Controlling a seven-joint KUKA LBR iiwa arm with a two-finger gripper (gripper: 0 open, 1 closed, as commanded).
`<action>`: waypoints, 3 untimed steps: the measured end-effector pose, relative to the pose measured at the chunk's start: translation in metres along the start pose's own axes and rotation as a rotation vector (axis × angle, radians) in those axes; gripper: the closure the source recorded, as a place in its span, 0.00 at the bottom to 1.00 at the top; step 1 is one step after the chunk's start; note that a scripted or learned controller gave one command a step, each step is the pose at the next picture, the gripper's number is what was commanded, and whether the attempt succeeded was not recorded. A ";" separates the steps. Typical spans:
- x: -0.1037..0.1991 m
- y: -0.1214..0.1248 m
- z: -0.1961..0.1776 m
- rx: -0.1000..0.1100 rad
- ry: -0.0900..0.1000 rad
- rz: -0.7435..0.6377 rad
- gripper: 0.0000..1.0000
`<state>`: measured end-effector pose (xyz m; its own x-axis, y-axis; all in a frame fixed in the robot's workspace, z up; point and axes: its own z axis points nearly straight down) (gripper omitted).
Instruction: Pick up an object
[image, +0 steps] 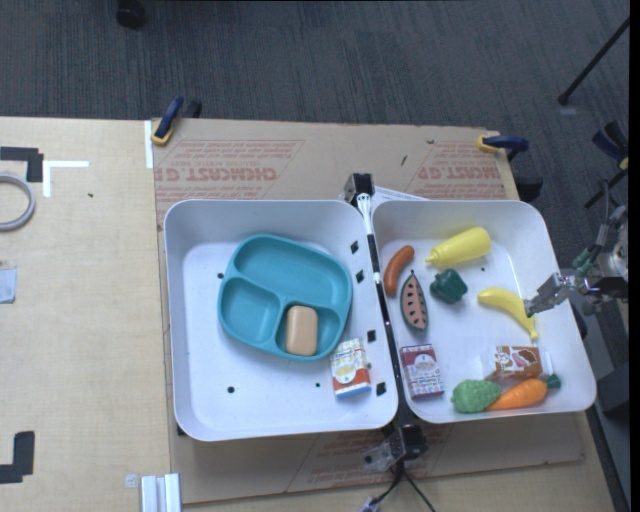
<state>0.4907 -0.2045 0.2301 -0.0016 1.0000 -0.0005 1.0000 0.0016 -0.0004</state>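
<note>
Okay, I see gripper (545, 297) spread open beside banana (508, 307); looks light, rigid, slick plastic, so I'd pinch mid-curve.

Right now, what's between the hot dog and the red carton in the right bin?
The watermelon slice, in the camera view, sits between the hot dog and the red carton.

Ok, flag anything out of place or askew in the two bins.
Nothing is spilled or damaged. The small juice carton in the left bin lies flat against the teal tray's edge. The right bin's items lie loose but intact.
</note>
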 end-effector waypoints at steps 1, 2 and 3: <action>-0.001 0.026 0.102 0.000 0.001 -0.073 0.00; -0.011 0.038 0.137 -0.002 0.000 -0.433 0.00; 0.056 0.081 0.138 -0.002 -0.001 -0.459 0.00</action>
<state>0.5717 -0.1482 0.0926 -0.4443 0.8959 -0.0013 0.8959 0.4443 0.0013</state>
